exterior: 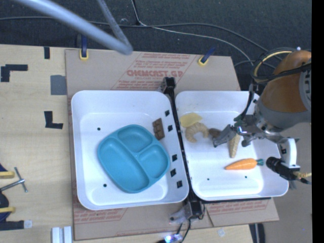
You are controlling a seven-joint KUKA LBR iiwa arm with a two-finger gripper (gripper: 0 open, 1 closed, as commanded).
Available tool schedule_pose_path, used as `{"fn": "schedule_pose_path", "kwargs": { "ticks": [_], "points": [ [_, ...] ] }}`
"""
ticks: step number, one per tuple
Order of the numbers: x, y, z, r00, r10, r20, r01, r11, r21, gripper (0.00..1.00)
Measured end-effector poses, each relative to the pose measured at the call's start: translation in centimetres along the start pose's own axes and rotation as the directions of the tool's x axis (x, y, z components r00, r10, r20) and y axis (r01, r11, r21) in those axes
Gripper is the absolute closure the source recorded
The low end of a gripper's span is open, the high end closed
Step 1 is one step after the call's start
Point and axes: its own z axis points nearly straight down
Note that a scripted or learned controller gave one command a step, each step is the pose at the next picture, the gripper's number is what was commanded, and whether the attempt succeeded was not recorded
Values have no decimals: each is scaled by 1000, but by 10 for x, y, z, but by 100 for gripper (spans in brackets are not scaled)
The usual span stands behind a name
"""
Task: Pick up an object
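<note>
Two white bins are seen side by side on a cardboard sheet [152, 67]. The left bin [83, 110] holds a blue divided plate [132, 157], tilted diagonally, and a small brown block [158, 129] lies near the bin's right wall, just beside the plate's upper right corner.

In the right bin [212, 191] four small items are found. A pale yellow chip [191, 119] lies toward the upper left, and a curled tan croissant [196, 131] is placed just below it, touching or nearly so. A carrot [241, 164] lies in the lower right part of this bin, its long axis close to horizontal with a slight rise to the right; the orange tip points left and the green stem end points right. A pale cone [234, 145] stands just above the carrot, its long axis near vertical, and is partly covered by the gripper.

The arm [286, 92] is seen reaching in from the right, with its orange band above the wrist. The gripper [234, 135] is held low over the middle of the right bin, directly at the cone and to the right of the croissant. Dark finger parts are spread to the left and right of the cone's top, but whether the cone is clamped between them cannot be told, nor how far apart they stand.
</note>
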Motion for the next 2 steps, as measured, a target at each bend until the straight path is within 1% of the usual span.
{"fn": "schedule_pose_path", "kwargs": {
  "ticks": [1, 2],
  "points": [
    [0, 3, -5, 1000, -3, 2, 3, 1000, -11, 0],
    [3, 8, 57, 1000, -3, 2, 3, 1000, -7, 0]
  ]
}}
